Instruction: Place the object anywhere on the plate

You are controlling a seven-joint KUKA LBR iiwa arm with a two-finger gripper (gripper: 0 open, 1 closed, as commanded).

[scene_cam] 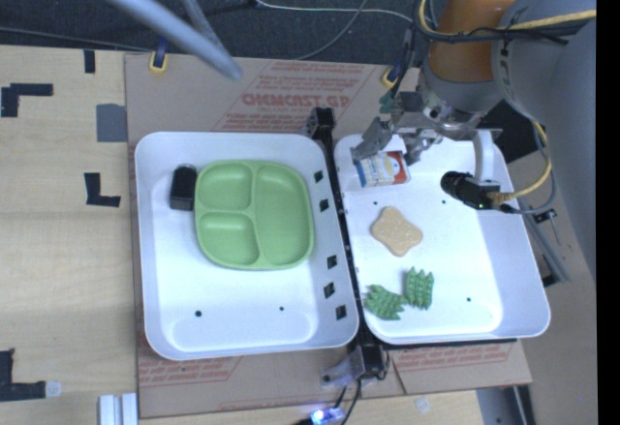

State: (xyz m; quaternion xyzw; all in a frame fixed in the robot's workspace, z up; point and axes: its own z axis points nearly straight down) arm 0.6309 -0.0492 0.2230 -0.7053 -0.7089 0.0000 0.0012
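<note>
The gripper (386, 144) hangs over the far left corner of the right bin (484, 268), just above a small carton (385, 168) with red and blue print. The carton seems to lie directly under the fingers, perhaps between them, but the view is too poor to tell if the jaws are closed on it. The green plate (255, 216) lies in the left bin (165, 317), to the left of the carton, across the wall between the bins.
</note>
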